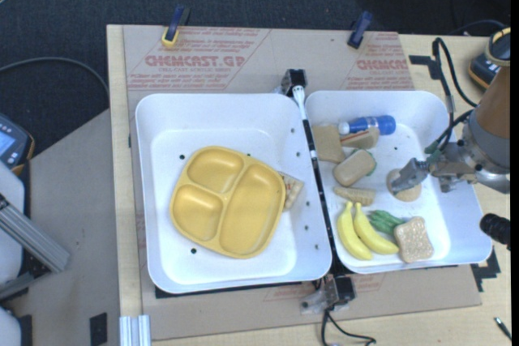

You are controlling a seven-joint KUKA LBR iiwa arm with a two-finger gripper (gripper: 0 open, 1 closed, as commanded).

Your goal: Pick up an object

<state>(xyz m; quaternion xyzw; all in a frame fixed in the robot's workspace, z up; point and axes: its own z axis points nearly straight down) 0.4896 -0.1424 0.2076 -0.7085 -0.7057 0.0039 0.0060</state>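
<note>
— Where's your gripper [403, 178]?
— Low in the right bin [454, 243], over a tan piece [408, 192]. Grip unclear.
— Other items?
— Bananas [359, 231] at seven o'clock; yellow plate [228, 201] left.

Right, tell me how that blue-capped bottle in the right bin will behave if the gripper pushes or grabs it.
The bottle lies on its side and looks cylindrical, so a sideways push would probably roll it. It looks like smooth plastic, possibly slippery between the fingers. It is small, so likely light, and it touches the brown block beside it, which may block rolling that way.
</note>
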